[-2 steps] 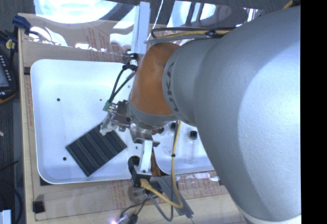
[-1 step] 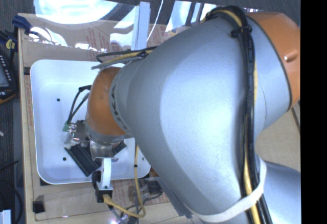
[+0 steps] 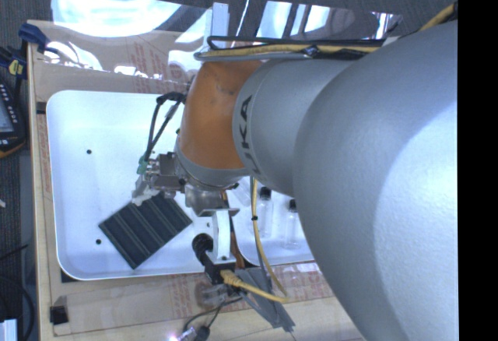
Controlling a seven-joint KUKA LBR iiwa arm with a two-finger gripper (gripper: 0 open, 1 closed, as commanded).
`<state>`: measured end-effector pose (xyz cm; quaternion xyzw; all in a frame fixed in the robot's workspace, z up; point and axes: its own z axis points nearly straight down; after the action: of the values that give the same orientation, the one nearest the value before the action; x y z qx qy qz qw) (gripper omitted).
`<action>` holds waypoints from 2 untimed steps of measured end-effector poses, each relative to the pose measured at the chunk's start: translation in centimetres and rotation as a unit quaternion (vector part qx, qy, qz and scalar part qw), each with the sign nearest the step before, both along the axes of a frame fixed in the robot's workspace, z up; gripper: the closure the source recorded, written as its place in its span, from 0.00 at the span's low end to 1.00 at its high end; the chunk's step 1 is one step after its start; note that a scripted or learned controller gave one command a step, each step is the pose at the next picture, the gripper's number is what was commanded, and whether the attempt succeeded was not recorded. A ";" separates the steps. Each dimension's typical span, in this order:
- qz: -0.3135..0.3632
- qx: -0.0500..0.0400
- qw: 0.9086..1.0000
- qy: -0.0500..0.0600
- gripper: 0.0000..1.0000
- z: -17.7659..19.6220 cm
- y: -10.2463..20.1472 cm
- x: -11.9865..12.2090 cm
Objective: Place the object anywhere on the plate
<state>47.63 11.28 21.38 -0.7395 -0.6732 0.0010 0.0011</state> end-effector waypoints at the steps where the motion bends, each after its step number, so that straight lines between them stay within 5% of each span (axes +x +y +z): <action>1: -0.227 -0.002 0.974 0.002 1.00 -4.4 7.1 -0.2; 2: -0.332 0.000 0.943 0.000 1.00 2.4 0.2 0.0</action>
<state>47.60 11.52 23.77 -0.9211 -0.3893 0.0010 0.0012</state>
